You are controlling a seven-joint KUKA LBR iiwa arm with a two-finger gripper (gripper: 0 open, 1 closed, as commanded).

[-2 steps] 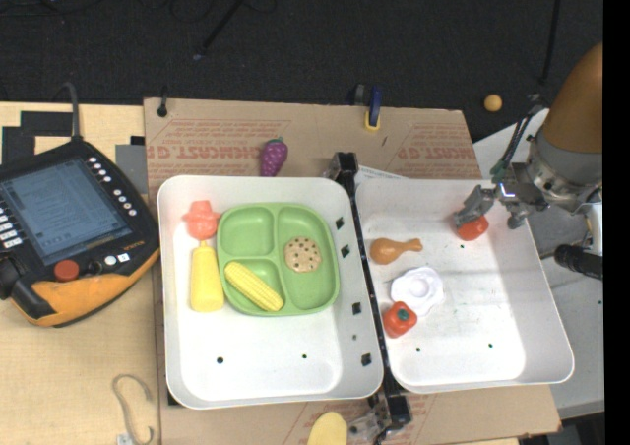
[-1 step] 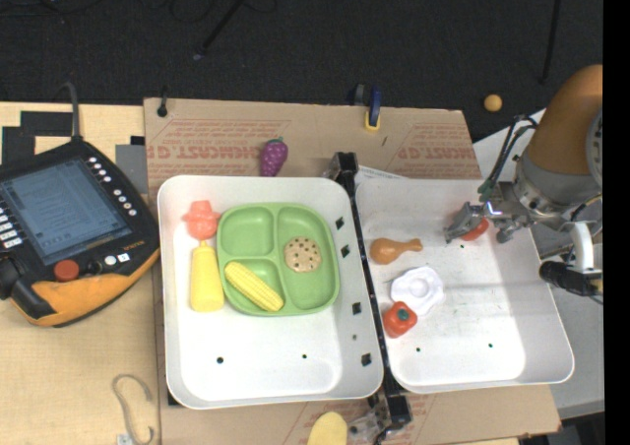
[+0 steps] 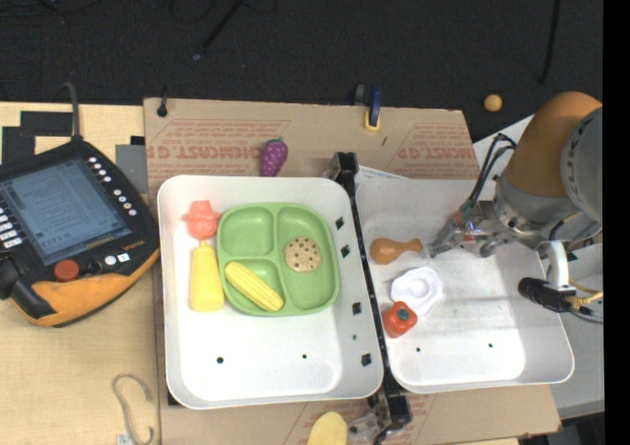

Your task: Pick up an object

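Note:
In the right bin (image 3: 492, 374) lie a brown drumstick (image 3: 392, 250), a white fried egg (image 3: 416, 287) and a red pepper with a green stem (image 3: 399, 319). My gripper (image 3: 445, 241) hangs low over that bin's upper middle, just right of the drumstick's thin end and above the egg. Nothing shows clearly inside it. The left bin (image 3: 266, 354) holds a green divided plate (image 3: 228, 236) with a corn cob (image 3: 254, 286) and a cookie (image 3: 302, 255) on it. Beside the plate are a yellow bottle (image 3: 205, 278) and a pink toy (image 3: 201, 220).
Purple grapes (image 3: 273, 156) sit on the cardboard behind the left bin. A teach pendant (image 3: 64, 226) rests at the far left. A yellow object (image 3: 328, 428) lies below the bins, and a small orange ball (image 3: 492, 102) is at the back right.

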